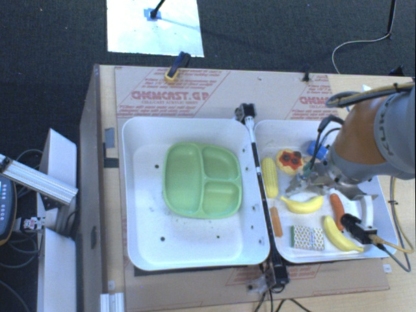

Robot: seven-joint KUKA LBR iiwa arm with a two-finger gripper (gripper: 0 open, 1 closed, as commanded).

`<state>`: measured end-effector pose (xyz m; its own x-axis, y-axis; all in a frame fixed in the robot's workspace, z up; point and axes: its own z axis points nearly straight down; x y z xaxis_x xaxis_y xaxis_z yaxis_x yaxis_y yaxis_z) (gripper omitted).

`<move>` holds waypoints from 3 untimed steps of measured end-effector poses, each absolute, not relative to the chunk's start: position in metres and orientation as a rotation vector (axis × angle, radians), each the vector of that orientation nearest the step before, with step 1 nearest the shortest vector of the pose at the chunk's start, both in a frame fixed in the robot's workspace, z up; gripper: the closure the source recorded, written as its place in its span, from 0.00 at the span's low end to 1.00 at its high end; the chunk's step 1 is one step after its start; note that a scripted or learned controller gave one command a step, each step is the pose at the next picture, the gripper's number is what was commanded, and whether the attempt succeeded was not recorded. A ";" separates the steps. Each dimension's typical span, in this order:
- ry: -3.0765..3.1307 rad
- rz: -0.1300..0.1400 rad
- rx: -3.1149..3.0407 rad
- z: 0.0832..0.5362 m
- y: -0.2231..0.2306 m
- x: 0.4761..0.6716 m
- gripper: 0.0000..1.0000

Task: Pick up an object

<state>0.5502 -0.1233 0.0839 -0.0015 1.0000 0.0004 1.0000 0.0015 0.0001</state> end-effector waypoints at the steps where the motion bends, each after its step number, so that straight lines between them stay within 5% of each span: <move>1: -2.228 -0.003 -2.221 0.092 -0.171 0.625 0.00; 2: -2.225 -0.002 -2.219 0.084 -0.147 0.599 0.00; 3: -2.212 0.014 -2.214 0.090 -0.146 0.647 0.00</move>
<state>0.6472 -0.1465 0.0895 0.0010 1.0000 0.0026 0.9999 -0.0009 -0.0151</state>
